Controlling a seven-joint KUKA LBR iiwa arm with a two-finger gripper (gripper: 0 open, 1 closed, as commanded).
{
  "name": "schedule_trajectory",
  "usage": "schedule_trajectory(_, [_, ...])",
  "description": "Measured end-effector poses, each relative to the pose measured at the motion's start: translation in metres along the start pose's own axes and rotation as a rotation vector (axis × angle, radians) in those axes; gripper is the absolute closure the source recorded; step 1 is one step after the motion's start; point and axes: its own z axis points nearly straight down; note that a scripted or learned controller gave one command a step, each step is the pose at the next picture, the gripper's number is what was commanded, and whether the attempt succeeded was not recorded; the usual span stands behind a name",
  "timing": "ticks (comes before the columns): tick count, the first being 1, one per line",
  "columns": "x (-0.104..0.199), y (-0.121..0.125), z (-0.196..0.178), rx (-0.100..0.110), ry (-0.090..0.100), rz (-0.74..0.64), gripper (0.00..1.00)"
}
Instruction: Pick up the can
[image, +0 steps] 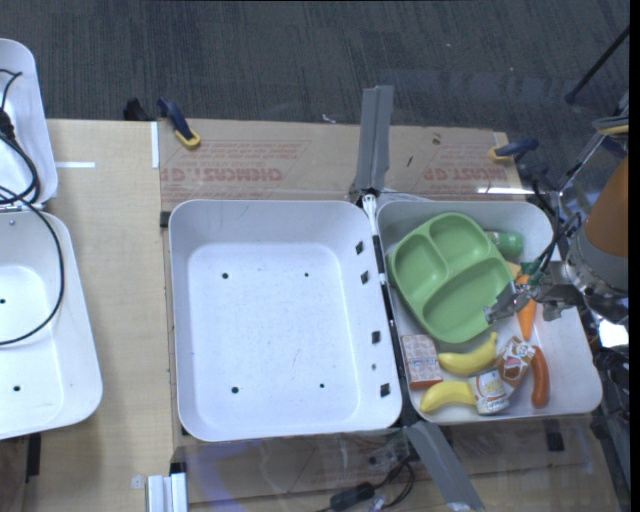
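Single fixed camera, mounted above bench (110, 300), looking down at slant. Far edge of bench toward 12 o'clock, near edge toward 6. Mid-range framing: left bin (270, 225) near centre, right bin (575, 385) toward 3 o'clock, both whole in frame. Arm (610, 230) enters at 3 o'clock. Dark floor strip across 12 o'clock.

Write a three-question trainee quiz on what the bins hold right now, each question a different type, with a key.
1. True or false: the green divided plate lies in the left bin.
2. Which lies nearest the right bin's front edge? A) green plate B) lower banana C) hand
3. Fill in: the hand sits by the plate's ____ edge, as this view shows it.

Key: 1 false; 2 B; 3 right
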Motion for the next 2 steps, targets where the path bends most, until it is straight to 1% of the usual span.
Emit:
schedule_trajectory(1, [0.053, 0.021, 0.105, -0.003, 0.0, 0.248, 0.0])
schedule_trajectory(2, [0.014, 0.065, 0.016, -0.002, -0.001, 0.283, 0.0])
